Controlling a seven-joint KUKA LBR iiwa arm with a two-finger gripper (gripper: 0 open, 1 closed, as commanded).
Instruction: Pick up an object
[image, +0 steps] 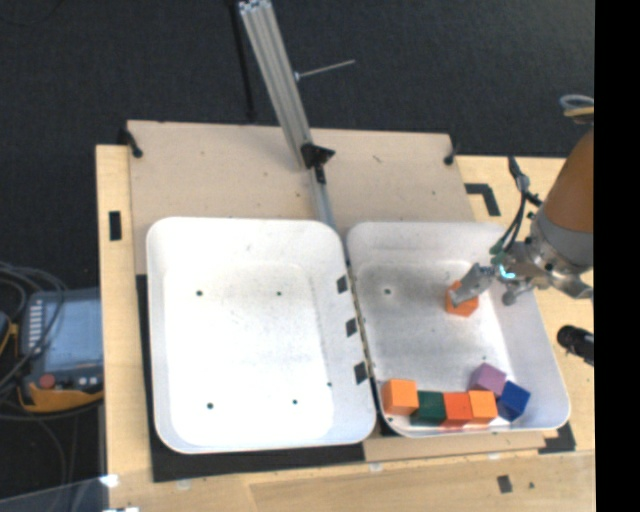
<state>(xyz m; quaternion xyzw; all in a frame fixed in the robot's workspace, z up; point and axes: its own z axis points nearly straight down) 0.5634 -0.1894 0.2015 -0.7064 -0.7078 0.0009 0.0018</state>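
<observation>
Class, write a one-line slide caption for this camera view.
Gripper at an orange block in the right bin; six blocks line its near edge.

Left bin (250, 330): open floor, you can pass anywhere. Right bin (420, 330): centre open; near wall crowded by a touching row of blocks (455, 405); an orange block (462, 299) sits by the gripper (490, 283). A slanted metal pole (285, 95) crosses the far edge.
</observation>
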